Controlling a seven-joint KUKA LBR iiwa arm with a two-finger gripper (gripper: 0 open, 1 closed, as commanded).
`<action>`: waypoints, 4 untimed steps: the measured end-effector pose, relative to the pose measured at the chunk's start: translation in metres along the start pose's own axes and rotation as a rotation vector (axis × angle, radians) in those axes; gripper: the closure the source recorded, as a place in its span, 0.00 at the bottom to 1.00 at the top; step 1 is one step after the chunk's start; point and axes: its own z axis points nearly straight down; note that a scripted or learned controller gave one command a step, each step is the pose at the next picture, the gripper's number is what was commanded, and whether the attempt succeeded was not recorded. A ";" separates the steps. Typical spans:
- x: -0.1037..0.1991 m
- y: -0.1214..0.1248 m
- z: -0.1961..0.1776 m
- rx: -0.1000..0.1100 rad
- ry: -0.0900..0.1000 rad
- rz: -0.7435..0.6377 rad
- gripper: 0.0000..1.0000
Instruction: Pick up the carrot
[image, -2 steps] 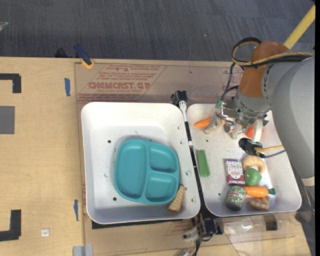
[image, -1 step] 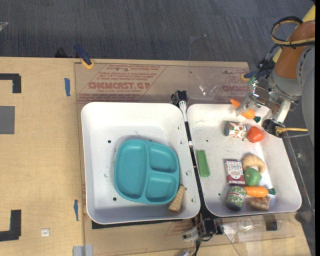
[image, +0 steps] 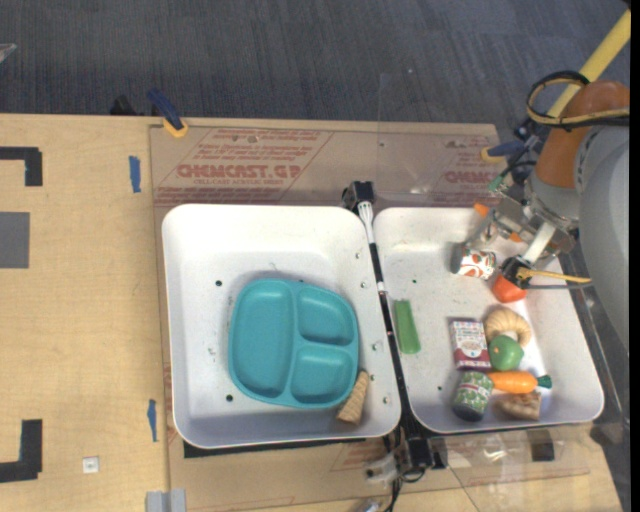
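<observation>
The carrot (image: 513, 381) lay in the near right part of the right bin (image: 425, 395), on its side, its green top pointing right toward the bin's right wall. Just left of it stood a small can (image: 470, 394) with a dark green label, touching or nearly touching the carrot's blunt end. A tan, bready piece (image: 521, 405) sat against the carrot's near side. Just beyond the carrot, on the far side, was a green rounded item (image: 505, 352), and behind that a pale bagel-like ring (image: 506, 321). A small red box (image: 467, 343) stood left of the green item. Farther left, near the bins' shared edge, a flat green strip (image: 406, 326) lay lengthwise.

The gripper (image: 500, 262) hung over the far right part of the same bin, well apart from the carrot, at the end of the grey arm (image: 600, 170) with its orange band. Whether its tool was spread or closed could not be told; cables and metal parts cluttered that spot. Beside it lay a white and orange object (image: 474, 264), and a red-orange round piece (image: 509, 290) sat just near of it.

The left bin (image: 195, 330) held a teal divided tray (image: 295, 342), with a tan cone (image: 353, 400) leaning at its near right corner. Both bins rested on a wooden bench (image: 70, 330)
</observation>
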 end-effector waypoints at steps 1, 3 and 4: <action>0.005 0.002 -0.013 -0.021 0.010 -0.004 1.00; -0.009 0.007 -0.031 -0.015 0.013 0.068 0.00; -0.008 0.008 -0.008 -0.001 0.015 0.042 0.00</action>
